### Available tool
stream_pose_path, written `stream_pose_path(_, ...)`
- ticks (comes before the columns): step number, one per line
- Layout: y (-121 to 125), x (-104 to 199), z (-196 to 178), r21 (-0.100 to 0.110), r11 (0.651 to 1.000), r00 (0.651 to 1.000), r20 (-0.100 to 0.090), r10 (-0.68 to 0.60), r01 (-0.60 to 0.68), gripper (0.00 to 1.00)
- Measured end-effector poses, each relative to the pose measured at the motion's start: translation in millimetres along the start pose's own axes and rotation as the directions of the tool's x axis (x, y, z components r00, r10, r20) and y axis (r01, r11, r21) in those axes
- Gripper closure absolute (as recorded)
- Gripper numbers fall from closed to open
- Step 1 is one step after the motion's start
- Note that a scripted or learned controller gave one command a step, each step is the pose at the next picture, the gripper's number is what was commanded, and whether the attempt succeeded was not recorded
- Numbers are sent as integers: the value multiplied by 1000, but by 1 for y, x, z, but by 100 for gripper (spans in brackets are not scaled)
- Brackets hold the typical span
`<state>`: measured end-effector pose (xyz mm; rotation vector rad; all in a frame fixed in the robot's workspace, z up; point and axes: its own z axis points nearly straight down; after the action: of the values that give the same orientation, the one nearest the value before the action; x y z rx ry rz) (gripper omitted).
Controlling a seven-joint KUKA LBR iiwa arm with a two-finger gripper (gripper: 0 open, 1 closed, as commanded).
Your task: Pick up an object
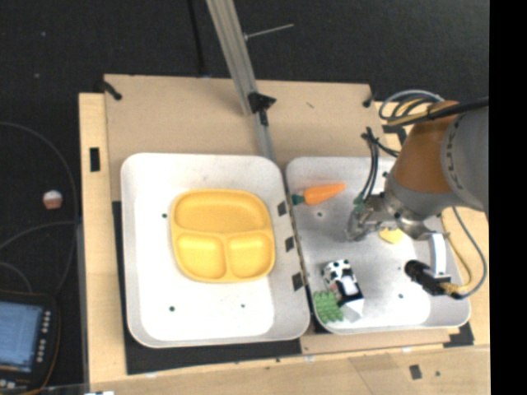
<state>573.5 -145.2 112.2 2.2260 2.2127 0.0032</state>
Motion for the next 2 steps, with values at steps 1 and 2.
stream_pose_path(1, -6, 1, -60, -4, 1000, 1000, 1, -2, 2, 100)
stream_pose_path(2, -7, 3, -124, -6, 1000, 1000, 2, -9, 9, 100)
